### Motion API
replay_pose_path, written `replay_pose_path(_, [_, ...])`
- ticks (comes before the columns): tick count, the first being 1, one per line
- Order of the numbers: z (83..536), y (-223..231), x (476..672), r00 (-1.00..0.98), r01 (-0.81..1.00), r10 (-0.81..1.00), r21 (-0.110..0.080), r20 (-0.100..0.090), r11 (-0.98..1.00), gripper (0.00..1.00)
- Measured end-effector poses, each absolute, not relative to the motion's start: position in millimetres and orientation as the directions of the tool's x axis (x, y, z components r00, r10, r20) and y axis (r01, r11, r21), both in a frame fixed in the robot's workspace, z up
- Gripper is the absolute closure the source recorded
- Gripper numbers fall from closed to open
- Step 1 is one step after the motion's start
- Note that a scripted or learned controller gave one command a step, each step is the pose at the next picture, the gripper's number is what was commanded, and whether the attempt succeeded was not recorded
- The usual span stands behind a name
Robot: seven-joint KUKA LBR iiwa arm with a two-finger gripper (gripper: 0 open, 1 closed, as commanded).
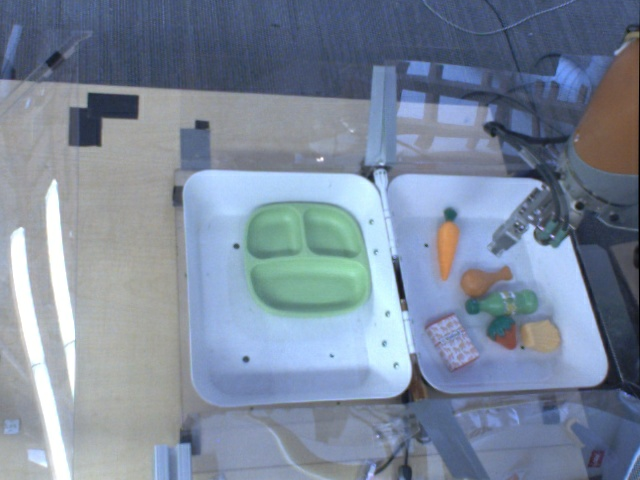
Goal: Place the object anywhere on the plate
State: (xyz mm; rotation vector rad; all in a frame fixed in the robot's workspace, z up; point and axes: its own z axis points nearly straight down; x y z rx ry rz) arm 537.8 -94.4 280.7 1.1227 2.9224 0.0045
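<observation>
Bench: two white bins (200,368) are being borne side by side.
Claw (512,230): being held over the right bin; grip state cannot be told.
Plate (305,258): green, being kept in the left bin.
Around: carrot (447,246), drumstick (485,281) and other toy food are being kept near the claw.

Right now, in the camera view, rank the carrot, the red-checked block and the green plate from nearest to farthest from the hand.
1. Carrot, just left of the hand, right bin.
2. Red-checked block, front of that bin.
3. Green plate, in the left bin.
</observation>
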Motion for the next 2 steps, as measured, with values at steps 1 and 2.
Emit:
replay_pose_path(1, [251, -35, 554.9, -0.779, 0.627, 0.627, 0.004, -0.005, 0.779, 1.00])
replay_pose_path(2, [185, 55, 586.6, -0.792, 0.610, 0.610, 0.004, -0.003, 0.792, 1.00])
